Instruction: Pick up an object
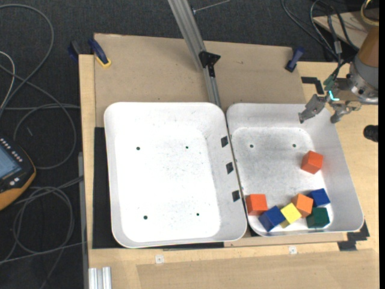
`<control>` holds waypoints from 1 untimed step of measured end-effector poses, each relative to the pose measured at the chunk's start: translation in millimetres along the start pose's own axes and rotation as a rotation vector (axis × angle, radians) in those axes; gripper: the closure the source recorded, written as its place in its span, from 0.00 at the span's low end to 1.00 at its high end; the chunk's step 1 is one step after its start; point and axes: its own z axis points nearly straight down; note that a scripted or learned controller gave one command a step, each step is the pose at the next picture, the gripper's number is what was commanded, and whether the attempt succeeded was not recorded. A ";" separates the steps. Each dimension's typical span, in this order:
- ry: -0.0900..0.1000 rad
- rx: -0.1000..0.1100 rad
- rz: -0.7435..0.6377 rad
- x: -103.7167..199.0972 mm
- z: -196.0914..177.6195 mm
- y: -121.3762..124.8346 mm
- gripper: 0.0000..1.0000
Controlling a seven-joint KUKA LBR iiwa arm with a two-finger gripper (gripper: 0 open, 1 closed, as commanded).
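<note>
Six small blocks lie in the right bin (346,179), all well apart from the gripper (323,109), which hangs over that bin's far right corner. One orange block (311,161) sits alone near the right wall, the closest of them to the fingers (311,109), yet still clearly nearer the viewer than they are and not touching them. The other five crowd the near edge of the bin: a second orange block (257,203) on the left, a blue block (272,217) just beside it, a yellow block (290,212) touching or almost touching that, a third orange block (304,203) behind the yellow one, then a smaller blue block (319,197) and a dark green block (318,218) at the right end.

Both fingers are spread wide, one angled out to the left and the other to the right, with nothing between them; only the white bin rim shows in the gap. They touch no block.

On the left, the left bin (120,161) lies alongside the right one, and a slanted metal bar (189,32) runs down from the far side to where the two bins meet.
</note>
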 end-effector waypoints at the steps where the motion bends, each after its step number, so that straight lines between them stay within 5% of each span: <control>1: -0.002 -0.004 -0.001 0.0 -2.8 0.9 0.00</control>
